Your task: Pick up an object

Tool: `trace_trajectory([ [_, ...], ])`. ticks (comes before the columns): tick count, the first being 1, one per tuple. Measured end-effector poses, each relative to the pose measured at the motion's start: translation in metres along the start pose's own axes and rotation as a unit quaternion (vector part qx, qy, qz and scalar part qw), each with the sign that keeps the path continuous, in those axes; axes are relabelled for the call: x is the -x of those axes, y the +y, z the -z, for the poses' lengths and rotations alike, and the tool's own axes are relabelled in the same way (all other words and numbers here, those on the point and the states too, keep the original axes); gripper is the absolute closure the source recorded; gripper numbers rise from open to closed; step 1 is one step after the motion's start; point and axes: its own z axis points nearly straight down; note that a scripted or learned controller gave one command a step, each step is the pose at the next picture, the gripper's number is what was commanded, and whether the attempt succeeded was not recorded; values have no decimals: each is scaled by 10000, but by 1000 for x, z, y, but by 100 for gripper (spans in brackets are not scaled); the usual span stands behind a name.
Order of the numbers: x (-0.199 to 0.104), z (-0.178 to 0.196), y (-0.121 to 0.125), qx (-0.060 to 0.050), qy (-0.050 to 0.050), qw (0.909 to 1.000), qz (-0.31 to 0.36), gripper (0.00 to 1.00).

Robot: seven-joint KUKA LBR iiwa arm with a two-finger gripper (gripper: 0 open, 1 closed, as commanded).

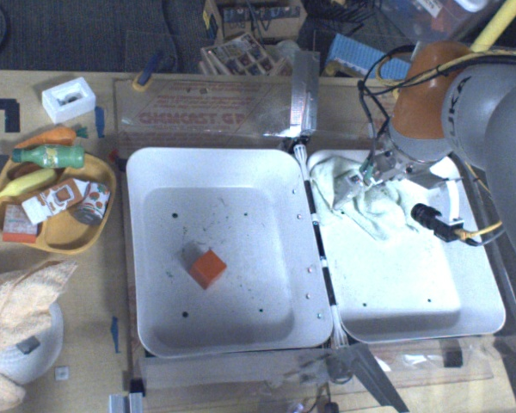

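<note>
Gripper (371,179) down at back of right bin (430,317), buried in crumpled pale cloth (365,203); whether it grasps anything cannot be told. Grey arm (486,119) with orange band reaches in from right. Orange block (209,268) sits alone on floor of left bin (155,188), well apart from gripper. Yellow bowl (69,239) of toy food left of bins.

smooth white plastic bins (155,179), matt orange block (209,268), crumpled pale cloth (370,203)
</note>
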Motion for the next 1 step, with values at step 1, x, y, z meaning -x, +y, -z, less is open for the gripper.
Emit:
trace_trajectory([
  [1,-1,0,0,2,-7,10000,-9,0],
])
